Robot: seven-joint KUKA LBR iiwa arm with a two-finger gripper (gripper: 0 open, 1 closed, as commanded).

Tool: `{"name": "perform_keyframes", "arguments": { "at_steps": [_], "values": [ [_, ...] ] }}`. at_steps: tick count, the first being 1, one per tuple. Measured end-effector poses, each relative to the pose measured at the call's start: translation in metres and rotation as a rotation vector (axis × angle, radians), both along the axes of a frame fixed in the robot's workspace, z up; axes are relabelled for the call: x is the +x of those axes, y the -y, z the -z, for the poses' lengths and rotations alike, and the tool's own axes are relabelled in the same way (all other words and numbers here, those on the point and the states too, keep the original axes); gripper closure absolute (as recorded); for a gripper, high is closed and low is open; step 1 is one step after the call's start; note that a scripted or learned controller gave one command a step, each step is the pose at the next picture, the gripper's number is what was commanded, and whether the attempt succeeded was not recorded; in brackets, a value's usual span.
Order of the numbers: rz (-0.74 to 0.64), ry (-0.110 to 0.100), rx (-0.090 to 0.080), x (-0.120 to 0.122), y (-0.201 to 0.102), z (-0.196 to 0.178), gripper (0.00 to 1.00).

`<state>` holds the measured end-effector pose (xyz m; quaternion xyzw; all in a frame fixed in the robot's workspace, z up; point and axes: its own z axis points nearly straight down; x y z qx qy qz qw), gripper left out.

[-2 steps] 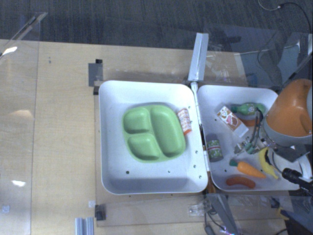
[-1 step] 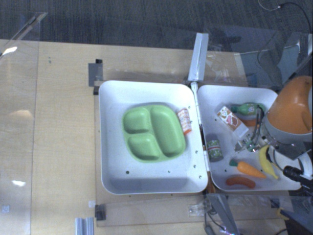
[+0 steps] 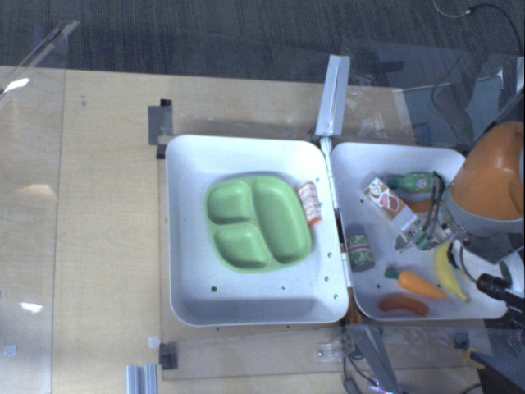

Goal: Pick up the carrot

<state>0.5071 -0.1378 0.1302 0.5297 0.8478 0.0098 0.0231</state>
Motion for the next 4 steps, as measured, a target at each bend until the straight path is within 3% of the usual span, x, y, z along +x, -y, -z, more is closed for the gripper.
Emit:
{"name": "perform_keyframes", "arguments": {
  "at_steps": [1, 2, 3, 4],
  "values": [
    [-0.088, -0.044, 0.005, 0.110, -0.010, -0.045, 1.00],
    [-0.262, -0.043, 0.000, 0.160, -0.021, -0.058, 1.00],
    [-0.340, -0.044, -0.001, 0.095, -0.041, 0.037, 1.00],
    [-0.608, -0.042, -0.009, 0.132, -0.065, -0.055, 1.00]
  ]
}}
